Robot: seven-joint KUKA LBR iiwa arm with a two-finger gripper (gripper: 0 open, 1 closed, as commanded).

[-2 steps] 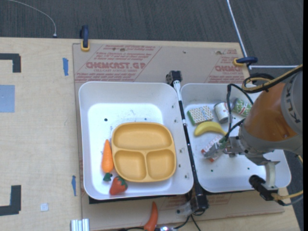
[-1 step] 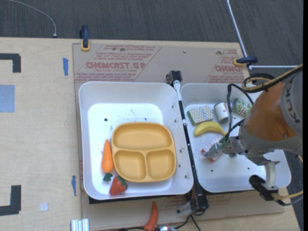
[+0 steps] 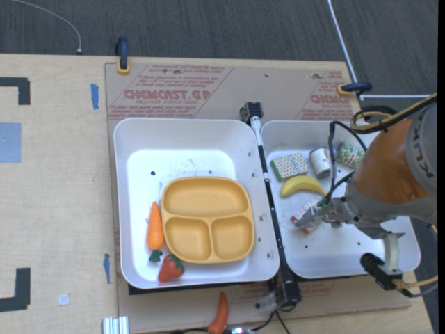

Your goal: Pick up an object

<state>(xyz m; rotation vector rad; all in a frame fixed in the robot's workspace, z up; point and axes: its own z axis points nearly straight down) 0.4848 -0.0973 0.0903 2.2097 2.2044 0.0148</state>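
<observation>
Gripper (image 3: 306, 219) in right bin (image 3: 334, 259); jaw state cannot be told. Banana (image 3: 302, 184) just above it, long axis left-right, ends curving down.

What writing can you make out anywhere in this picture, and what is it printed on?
"CHEMCAST GP" in red, on the brown protective sheet behind the left bin; the smaller red lines around it are too blurred to read.
The same red print repeats on the sheet behind the right bin, partly cut off and unreadable.
The small green packet and the can carry markings too small to read.
</observation>
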